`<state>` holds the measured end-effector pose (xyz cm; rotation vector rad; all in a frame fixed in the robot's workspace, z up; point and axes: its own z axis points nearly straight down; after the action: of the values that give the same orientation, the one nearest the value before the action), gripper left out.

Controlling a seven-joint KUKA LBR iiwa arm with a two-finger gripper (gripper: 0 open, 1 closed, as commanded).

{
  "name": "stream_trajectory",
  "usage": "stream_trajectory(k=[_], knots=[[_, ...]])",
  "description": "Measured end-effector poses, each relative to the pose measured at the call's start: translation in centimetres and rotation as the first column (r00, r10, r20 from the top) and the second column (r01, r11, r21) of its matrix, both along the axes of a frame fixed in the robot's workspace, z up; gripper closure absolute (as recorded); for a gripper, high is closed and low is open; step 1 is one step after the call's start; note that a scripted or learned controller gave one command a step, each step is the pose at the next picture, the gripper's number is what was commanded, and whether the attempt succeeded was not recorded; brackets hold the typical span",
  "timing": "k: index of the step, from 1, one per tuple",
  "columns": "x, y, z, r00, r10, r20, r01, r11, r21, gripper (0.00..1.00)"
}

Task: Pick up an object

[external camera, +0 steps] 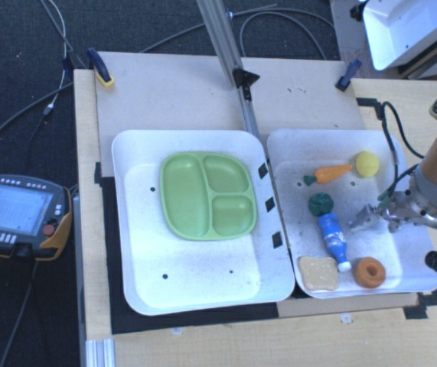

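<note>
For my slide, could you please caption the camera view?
The hand hovers in the right bin beside a blue bottle; the left bin holds a green tray.

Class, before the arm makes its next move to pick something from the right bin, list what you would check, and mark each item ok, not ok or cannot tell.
1. End effector inside right bin: ok.
2. Object between its fingers: not ok, none seen.
3. Blue bottle nearest, lying beside it: ok.
4. Bottle clear of neighbours: not ok, its cap is by the bread slice and doughnut.
5. Carrot, yellow ball, green ball apart from end effector: ok.
</note>
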<state>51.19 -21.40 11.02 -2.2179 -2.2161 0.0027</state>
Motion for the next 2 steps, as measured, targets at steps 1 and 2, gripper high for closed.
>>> stream_trajectory(k=[1, 2], knots=[[0.1, 0.1, -2.5, 1.000, 0.001, 0.005, -0.001, 1.000, -0.001, 0.00], [0.3, -0.1, -1.2, 1.000, 0.001, 0.012, -0.001, 1.000, -0.007, 1.00]])
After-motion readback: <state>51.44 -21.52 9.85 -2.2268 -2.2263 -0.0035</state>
